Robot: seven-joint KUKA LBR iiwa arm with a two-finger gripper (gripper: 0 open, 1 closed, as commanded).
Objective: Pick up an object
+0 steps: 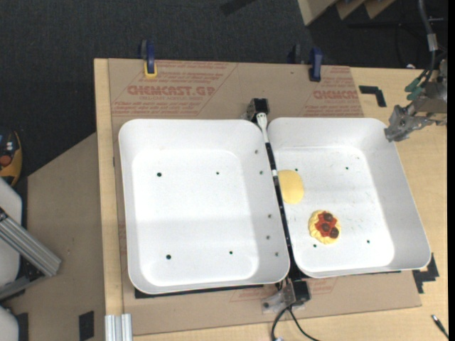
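Two small objects lie in the right bin [384, 190]. A pale yellow rounded piece [290, 186] rests against the bin's left wall. Just below and to its right is a yellow piece topped with red and dark bits [324, 226]. My gripper [399, 125] hangs over the far right corner of the right bin, well away from both objects, and I see nothing in it. It looks small and grey against the bench.
The left bin [142, 190] sits beside the right one, with a black divider strip [274, 183] between them. Two blue clamps [148, 55] [316, 64] hold the cardboard board at the back. A cable [284, 311] trails off the front edge.
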